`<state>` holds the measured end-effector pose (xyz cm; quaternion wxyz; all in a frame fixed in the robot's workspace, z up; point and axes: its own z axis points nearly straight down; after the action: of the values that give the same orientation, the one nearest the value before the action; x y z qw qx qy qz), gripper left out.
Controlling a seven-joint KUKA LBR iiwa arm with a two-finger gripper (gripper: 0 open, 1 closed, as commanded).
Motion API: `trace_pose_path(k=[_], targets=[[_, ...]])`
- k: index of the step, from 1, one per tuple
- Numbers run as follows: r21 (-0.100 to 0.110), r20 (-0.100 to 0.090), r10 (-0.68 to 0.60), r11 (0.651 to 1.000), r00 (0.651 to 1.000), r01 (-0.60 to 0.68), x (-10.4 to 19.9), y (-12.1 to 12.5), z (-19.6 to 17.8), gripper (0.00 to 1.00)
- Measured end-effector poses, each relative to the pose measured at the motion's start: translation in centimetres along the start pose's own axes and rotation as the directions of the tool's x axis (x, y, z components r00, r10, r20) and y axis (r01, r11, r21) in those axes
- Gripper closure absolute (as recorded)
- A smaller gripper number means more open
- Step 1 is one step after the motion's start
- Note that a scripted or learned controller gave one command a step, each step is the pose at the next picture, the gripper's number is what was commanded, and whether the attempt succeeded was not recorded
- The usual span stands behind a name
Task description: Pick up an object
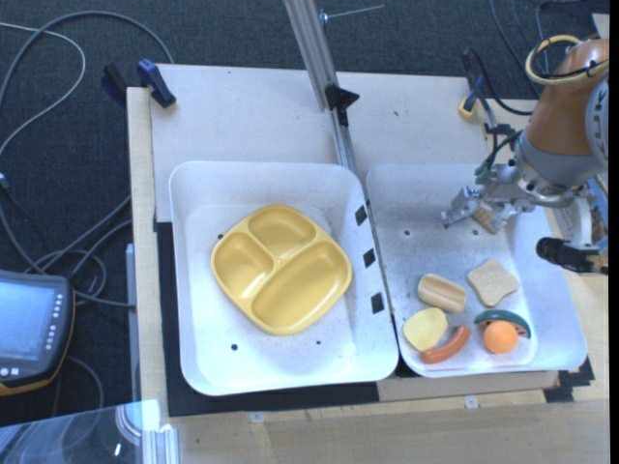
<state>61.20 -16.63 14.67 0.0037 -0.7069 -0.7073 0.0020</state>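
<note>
Grey gripper (464, 209) is hovering over right bin (406, 196) w/ fingers apart, holding nothing; food's sitting at bin's near edge, so it's needing to drop onto bread slice (492, 282).

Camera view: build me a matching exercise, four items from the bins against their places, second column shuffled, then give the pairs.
Items:
1. yellow divided plate
2. bread slice
3. orange
4. gripper

Places:
A. near front right corner of the right bin
B. above the rear part of the right bin
C. middle of the left bin
D. right bin, just behind the orange

Pairs: 1-C, 2-D, 3-A, 4-B
</note>
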Motion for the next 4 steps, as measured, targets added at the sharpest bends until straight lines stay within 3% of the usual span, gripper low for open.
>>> trace_pose_path(k=[1, 2, 4], targets=[[0.000, 0.000, 0.000, 1.000, 1.000, 0.000, 0.1, -0.1, 5.3, 0.00], [-0.009, 0.001, -0.001, 1.000, 1.000, 0.001, 0.1, 0.2, 3.8, 1.00], [-0.015, 0.004, -0.001, 1.000, 1.000, 0.001, 1.1, -0.3, -5.5, 1.00]])
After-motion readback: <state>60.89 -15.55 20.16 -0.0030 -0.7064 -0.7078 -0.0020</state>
